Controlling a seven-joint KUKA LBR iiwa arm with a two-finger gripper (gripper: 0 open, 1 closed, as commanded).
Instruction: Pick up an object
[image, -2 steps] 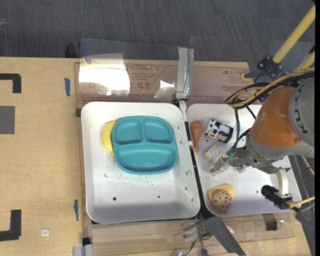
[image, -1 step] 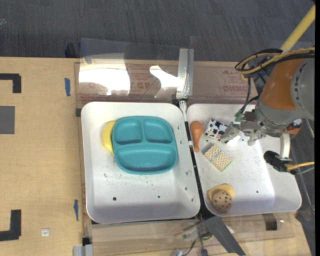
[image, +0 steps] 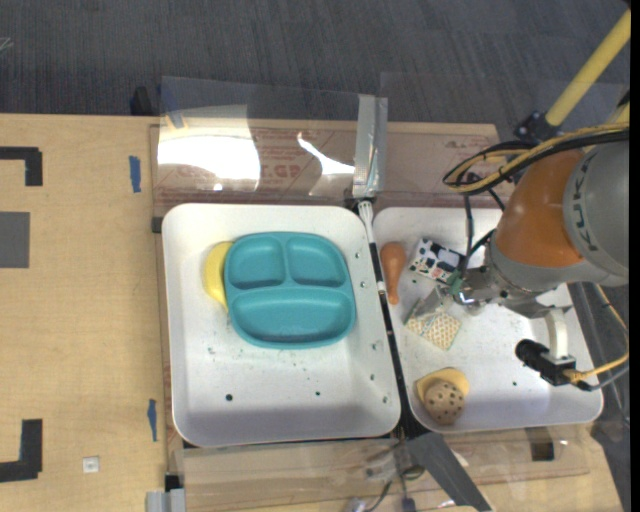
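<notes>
The right bin (image: 500, 390) holds several small objects. An orange carrot-shaped piece (image: 392, 268) lies along its left wall. A black-and-white patterned piece (image: 430, 257) sits just right of the carrot. A tan speckled flat piece (image: 437, 328) lies in the middle. A yellow-tan round piece with holes (image: 443, 393) rests near the front edge. My gripper (image: 430, 300) reaches in from the right and hovers low between the black-and-white piece and the tan flat piece, partly covering the tan piece's upper edge.
The left bin (image: 200, 390) holds a teal divided plate (image: 290, 288) with a yellow object (image: 213, 270) tucked under its left side. A black part (image: 540, 360) and cables hang off the arm over the right bin's right side.
</notes>
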